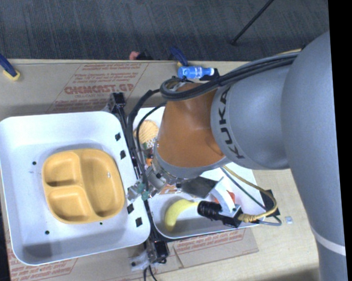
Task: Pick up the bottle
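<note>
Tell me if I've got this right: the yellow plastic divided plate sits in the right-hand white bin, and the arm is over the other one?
Not quite. In the camera view the yellow plastic divided plate sits in the left-hand white bin. The grey and orange arm is over the other one, as you said.

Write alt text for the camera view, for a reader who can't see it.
A grey KUKA arm with an orange band reaches from the right and hangs low over the right white bin, covering most of it; a banana lies at its near edge. The left white bin holds a yellow divided plate.
</note>
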Robot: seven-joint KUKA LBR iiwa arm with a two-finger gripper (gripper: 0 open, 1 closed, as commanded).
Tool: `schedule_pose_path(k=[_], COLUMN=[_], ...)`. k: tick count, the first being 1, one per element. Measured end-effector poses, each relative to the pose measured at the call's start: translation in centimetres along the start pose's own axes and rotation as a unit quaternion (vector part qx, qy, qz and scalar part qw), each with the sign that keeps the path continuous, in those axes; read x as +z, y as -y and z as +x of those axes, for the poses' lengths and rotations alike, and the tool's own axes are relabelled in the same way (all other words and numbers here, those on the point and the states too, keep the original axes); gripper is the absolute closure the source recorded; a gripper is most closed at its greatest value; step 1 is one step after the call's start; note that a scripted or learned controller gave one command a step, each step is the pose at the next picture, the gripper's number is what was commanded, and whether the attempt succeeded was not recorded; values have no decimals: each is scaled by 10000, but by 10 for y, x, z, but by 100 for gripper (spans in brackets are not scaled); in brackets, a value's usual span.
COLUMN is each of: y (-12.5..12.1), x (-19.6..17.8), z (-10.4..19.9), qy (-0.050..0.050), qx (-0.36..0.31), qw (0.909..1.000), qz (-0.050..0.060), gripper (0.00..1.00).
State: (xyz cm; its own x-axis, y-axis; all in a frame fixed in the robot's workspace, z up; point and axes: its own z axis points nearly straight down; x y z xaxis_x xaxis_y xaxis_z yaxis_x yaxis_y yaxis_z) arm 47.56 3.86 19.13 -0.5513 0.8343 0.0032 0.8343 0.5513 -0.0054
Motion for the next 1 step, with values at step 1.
schedule_pose_path(k=[1], y=[29], x=[-84], z=[-45], qy=[20], qx=[-24], qw=[10000], qz=[-23], gripper=[100])
